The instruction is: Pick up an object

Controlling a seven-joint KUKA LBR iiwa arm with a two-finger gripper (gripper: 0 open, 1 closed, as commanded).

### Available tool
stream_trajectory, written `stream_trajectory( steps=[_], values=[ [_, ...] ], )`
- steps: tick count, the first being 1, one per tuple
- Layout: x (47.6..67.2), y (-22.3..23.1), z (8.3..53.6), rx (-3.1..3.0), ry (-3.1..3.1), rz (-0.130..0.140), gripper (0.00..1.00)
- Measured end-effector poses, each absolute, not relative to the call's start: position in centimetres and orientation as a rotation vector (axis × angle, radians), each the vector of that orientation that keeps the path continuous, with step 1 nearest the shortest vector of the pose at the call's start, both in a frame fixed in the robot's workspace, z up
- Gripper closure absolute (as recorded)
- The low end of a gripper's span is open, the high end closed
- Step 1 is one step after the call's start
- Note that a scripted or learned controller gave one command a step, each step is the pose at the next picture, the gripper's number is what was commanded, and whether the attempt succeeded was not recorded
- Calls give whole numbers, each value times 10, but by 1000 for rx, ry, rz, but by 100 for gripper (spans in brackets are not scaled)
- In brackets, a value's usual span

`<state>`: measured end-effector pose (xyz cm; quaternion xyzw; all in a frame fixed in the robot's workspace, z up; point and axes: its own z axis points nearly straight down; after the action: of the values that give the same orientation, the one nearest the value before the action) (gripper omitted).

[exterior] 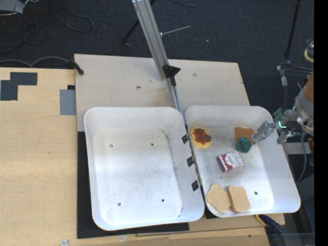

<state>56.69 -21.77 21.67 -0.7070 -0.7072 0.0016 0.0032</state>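
Note:
The right bin (277,199) holds several small objects. A yellow round piece with a red top (201,137) lies near its left wall. An orange piece (244,132) and a dark green piece (244,144) sit close together at the upper right. A red and white box (230,161) lies mid-bin. Two tan bread slices (228,198) rest at the front. My gripper (264,131) reaches in from the right, its metal fingers just right of the orange and green pieces, with nothing seen between them.
The left bin (102,122) sits beside the right one, separated by a divider with black clips (188,161). A slanted aluminium rail (155,40) rises behind the bins. Wooden tabletop lies to the left.

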Motion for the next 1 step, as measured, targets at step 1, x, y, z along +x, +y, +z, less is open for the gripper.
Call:
stream_trajectory(
  steps=[1],
  values=[
    [568, -218, 219, -2218, -2221, 2, 0]
  ],
)
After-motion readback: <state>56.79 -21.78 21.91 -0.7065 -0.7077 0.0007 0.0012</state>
